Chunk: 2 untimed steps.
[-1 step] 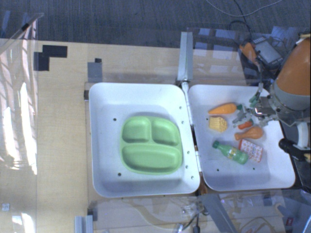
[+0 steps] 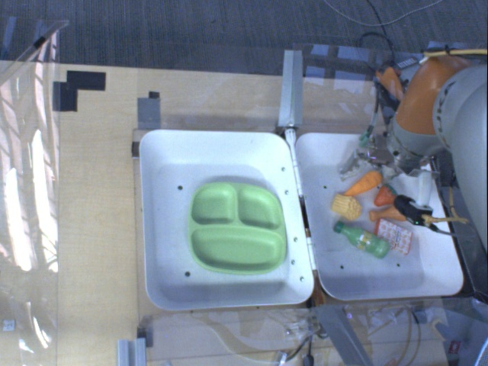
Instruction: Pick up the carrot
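Camera view: my pincer (image 2: 371,158) sits low in the right bin (image 2: 328,269), just above the carrot (image 2: 364,182). It's too blurry to tell its state, or whether it touches the carrot. Carrot lies beside the corn (image 2: 346,206). Green bottle (image 2: 364,240) is nearer the front. Left bin (image 2: 160,204) holds a green tray (image 2: 237,228).
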Tool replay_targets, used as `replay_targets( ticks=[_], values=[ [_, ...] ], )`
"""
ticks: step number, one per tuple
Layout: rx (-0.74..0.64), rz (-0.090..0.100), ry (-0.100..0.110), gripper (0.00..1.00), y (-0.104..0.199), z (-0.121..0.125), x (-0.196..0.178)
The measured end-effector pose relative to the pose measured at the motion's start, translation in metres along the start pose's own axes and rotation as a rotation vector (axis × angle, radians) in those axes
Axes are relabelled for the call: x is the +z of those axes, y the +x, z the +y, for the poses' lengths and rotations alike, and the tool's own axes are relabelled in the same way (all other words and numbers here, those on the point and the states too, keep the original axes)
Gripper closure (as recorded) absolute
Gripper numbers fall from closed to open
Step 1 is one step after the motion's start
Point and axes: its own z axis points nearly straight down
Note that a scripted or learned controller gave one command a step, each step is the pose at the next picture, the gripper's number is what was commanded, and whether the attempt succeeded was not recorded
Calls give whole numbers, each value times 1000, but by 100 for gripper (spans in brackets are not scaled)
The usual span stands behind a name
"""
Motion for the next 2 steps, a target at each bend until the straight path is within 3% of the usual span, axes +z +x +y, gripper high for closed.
replay_targets(
  ticks=[1, 2],
  values=[
    [-7, -2, -5, 100, 1, 2, -12],
    [-94, 1, -2, 100, 59, -16, -114]
  ],
)
